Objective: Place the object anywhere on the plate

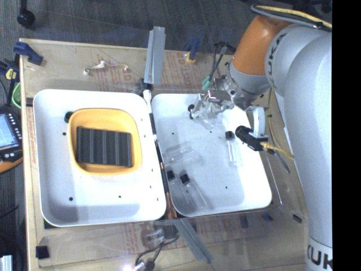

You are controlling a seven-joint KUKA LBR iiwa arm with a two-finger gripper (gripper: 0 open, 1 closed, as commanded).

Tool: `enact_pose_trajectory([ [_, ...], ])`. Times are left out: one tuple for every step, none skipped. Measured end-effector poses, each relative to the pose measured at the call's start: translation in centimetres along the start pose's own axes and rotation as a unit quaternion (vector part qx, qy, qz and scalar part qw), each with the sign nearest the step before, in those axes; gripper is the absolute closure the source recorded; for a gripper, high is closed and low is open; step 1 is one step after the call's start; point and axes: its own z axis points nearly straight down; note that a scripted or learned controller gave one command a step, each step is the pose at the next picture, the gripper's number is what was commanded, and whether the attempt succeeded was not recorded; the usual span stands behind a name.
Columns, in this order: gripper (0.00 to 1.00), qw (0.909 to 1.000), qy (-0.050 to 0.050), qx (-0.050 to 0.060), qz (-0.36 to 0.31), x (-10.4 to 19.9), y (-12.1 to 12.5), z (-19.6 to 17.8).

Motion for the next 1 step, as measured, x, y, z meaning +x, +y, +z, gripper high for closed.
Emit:
enact_pose_trajectory([
  [1.00, 0.9973, 0.000, 0.002, -0.074, 6.84, -0.32, 0.15],
])
